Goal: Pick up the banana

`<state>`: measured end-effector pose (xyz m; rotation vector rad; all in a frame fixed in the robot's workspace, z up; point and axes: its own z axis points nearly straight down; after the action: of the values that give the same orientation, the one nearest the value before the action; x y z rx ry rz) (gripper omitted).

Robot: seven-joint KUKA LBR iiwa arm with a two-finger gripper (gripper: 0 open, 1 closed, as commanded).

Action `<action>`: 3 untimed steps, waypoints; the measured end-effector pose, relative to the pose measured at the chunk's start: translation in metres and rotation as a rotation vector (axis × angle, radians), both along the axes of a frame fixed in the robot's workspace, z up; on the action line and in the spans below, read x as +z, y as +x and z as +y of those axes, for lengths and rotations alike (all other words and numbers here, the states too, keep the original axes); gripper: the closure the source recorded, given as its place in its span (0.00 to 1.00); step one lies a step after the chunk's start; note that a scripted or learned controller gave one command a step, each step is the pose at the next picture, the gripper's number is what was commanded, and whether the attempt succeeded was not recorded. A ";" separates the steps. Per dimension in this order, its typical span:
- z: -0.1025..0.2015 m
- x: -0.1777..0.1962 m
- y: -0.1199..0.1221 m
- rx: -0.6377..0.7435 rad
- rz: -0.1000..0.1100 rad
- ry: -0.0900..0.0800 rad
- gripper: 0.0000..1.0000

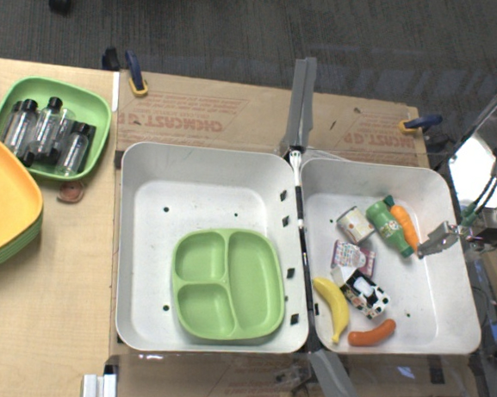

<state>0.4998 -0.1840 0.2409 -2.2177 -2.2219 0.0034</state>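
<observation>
I see the two white bins side by side; the left bin (142,227) is far to the left of the fingers and holds a green divided plate (226,283). The right bin (446,314) is the one where the gripper (439,239) sits, close to its right wall. The fingers look thin and grey, but I cannot tell if they are apart or together, and I see nothing between them. The banana (333,306) lies well apart from the fingers, to their lower left, near the left wall of the right bin. Just left of the fingers lie a green bottle (387,224) and a carrot (403,226). Below and left of them lies a sausage (372,333).
</observation>
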 end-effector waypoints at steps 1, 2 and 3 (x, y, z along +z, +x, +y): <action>0.000 0.008 0.000 0.000 0.002 0.000 1.00; -0.008 -0.052 0.082 0.394 -0.003 0.000 1.00; -0.037 -0.122 0.160 0.238 -0.005 -0.002 1.00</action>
<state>0.6596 -0.2215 0.1185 -1.9412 -2.4744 0.0007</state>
